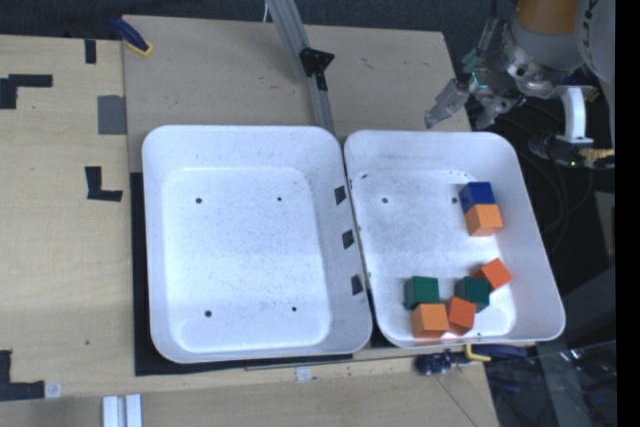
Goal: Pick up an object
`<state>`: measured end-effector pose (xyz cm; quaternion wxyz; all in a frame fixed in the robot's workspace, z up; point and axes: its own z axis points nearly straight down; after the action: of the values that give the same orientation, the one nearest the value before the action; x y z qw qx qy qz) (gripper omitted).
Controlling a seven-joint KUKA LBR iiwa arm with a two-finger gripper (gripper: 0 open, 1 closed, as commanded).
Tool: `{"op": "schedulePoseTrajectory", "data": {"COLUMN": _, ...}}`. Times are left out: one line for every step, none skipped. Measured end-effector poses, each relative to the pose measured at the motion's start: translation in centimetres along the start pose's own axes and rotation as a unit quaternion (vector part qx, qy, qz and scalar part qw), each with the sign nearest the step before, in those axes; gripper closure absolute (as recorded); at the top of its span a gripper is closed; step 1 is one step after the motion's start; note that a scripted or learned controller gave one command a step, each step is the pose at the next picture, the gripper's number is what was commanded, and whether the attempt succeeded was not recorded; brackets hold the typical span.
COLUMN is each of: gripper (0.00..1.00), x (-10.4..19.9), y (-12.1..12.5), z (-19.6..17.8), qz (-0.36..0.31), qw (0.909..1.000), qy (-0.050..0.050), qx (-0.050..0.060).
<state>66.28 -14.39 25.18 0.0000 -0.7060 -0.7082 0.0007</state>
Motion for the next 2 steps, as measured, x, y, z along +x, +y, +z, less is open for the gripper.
{"op": "schedulePoseTrajectory", "data": {"gripper": 0.00, "x": 0.0, "y": 0.0, "z": 0.0, "qz": 0.000, "qw": 1.0000, "qy": 0.000, "qx": 0.000}}
{"op": "schedulePoseTrajectory", "data": {"gripper": 0.00, "x": 0.3, "y": -0.8, "z": 6.1, "qz": 0.000, "qw": 1.0000, "qy": 0.000, "qx": 0.003}}
